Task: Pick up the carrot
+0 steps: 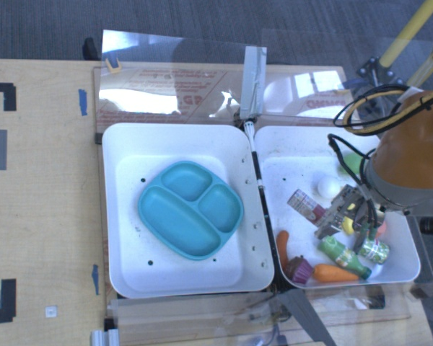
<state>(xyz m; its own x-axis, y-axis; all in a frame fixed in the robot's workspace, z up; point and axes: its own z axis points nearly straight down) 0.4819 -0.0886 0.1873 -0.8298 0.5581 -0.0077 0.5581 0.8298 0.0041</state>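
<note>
A: Where is the carrot (336, 272) sitting?

B: It is lying flat along the front wall of the right bin (274, 146), at about five o'clock in that bin. It is a smooth orange taper, likely hard plastic, with its thick end pointing toward a small purple ribbed piece (300, 268) just beside it.

A: And what is the gripper (348, 218) doing?

B: It is hovering above the clutter, at roughly twelve o'clock from the carrot. Whether its fingers are spread or closed is not clear; the metal parts are blurring into the toys below. Nothing is visibly sitting between them.

A: So which step is underway?

B: The approach, by the look of it. No grasp is happening yet.

A: What is the next move calling for?

B: Probably shifting toward six o'clock and descending over the carrot's middle, while avoiding the green bottle (340, 252) lying close at its eleven o'clock. The bin wall is leaving little room on the near side.

A: The left bin (123, 215)?

B: It is holding a glossy teal divided plate (191, 209).
</note>
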